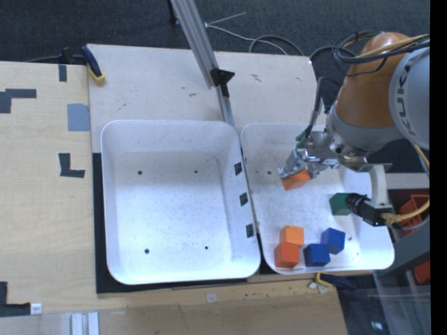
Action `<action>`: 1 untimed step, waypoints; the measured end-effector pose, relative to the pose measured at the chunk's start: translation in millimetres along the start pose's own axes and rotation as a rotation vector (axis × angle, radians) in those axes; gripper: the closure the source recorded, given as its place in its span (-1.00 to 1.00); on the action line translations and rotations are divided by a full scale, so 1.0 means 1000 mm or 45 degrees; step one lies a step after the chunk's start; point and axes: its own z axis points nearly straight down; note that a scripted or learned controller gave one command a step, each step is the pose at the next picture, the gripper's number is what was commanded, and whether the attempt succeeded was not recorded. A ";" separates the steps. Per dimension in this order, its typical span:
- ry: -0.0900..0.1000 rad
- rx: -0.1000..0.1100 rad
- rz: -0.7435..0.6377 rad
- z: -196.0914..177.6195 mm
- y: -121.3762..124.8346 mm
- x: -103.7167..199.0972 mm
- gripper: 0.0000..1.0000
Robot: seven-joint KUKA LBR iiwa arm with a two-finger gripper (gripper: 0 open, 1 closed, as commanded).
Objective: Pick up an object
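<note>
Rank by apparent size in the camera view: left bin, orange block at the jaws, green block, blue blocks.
1. left bin, by far the largest.
2. orange block, partly hidden by the gripper.
3. green block and two blue blocks: alike, unranked.

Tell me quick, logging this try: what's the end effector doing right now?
End effector: over the right bin, shut on an orange block seen between its fingers.
</note>
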 end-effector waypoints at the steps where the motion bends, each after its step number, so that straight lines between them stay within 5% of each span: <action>1: 0.001 -0.001 -0.007 0.058 0.114 0.076 1.00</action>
